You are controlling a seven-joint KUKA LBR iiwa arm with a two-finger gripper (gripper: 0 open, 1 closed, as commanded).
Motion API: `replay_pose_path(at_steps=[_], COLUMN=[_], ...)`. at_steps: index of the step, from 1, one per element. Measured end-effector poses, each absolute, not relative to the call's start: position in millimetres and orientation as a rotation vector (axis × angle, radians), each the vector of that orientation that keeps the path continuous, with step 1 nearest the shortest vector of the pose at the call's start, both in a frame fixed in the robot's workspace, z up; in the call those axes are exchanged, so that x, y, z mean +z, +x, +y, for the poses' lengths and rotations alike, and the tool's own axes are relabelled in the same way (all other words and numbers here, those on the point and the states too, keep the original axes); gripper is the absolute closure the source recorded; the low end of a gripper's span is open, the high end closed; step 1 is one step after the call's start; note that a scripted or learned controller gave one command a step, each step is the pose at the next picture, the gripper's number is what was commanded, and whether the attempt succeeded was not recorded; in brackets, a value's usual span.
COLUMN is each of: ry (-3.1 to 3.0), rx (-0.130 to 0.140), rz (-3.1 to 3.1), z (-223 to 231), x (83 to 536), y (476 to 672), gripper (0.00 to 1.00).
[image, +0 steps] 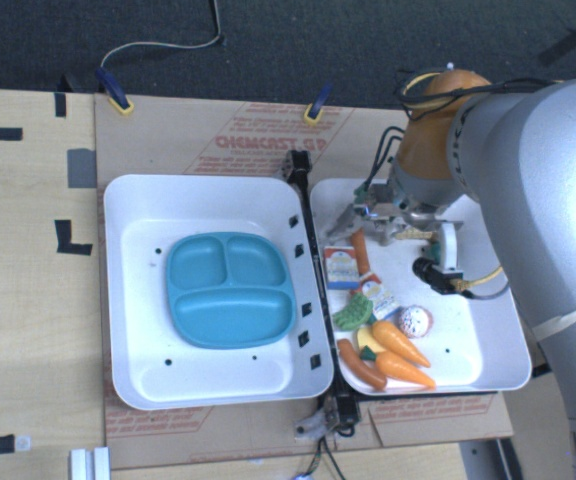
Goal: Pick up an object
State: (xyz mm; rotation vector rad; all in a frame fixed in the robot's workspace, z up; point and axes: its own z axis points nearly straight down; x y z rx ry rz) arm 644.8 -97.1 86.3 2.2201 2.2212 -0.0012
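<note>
My gripper point(373, 226) hangs over the back left part of the right bin point(488, 338), open, with nothing between its fingers. Just under its front lies a small orange-brown sausage point(361, 254), next to a white and red packet point(340, 266). Further forward in the same bin are a green leafy toy point(353, 313), a white ball with red marks point(414, 320), two carrots point(402, 342) and a second sausage point(360, 366) by the front wall.
The left bin point(133, 268) holds a blue divided plate point(233, 288). A black divider point(308, 268) with clips runs between the bins. The arm's grey body fills the right side above the right bin. Cardboard lies under both bins.
</note>
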Motion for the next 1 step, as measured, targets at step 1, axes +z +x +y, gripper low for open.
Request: replay_pose_path(at_steps=[1], ry=[2.219], rx=[-0.002], rz=[2.221], z=[-97.2], x=[96.0], y=[644.9], gripper=[1.0])
